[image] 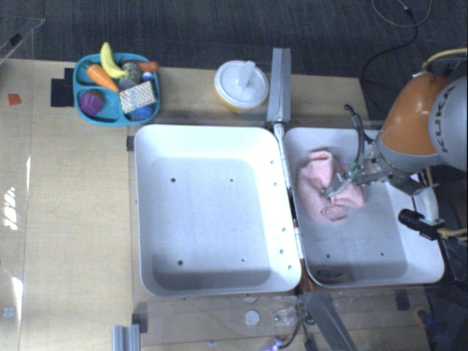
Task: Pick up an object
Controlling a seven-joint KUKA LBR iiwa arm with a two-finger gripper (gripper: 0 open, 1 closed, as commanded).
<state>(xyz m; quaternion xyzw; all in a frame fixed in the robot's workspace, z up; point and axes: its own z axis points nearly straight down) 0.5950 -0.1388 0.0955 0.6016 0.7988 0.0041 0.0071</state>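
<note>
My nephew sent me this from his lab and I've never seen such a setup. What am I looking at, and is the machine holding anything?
One camera looks down at a slant on a wooden bench. The grey and orange shape at the right is a robot arm; its hand is the thin metal part at the end. Two shallow white bins sit side by side: the left bin and the right bin. In the right bin lies a crumpled pink cloth, and the hand is down right against it. I can't tell whether the cloth is actually gripped. Behind the bins stand a blue tray of toy food, including a banana, and a white lidded cup.
</note>
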